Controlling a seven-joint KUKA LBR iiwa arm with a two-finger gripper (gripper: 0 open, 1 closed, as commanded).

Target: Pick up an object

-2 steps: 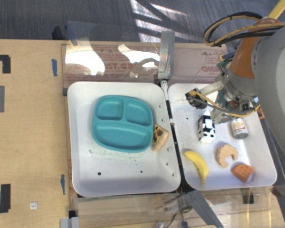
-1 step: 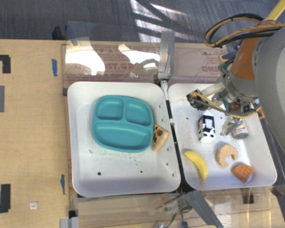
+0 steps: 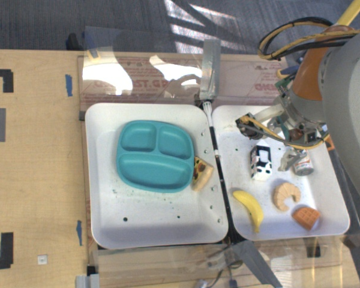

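A pale wooden bench [image 3: 30, 179] marked with black squares and blue tape sits before dark grey carpet [image 3: 108, 11] streaked with bright patches of light.

Banana [image 3: 250, 207] in right bin [image 3: 336, 221]

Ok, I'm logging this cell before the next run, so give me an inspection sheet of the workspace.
Surface: two white bins, left bin and right bin, on a wooden bench.
Job's things: teal tray and pizza toy on the left; banana, cow, can, croissant, orange waffle on the right.
Clutter: nothing seen.
Gripper: over right bin, jaws unclear.
Cables: looped above the wrist.
Surroundings: grey carpet.
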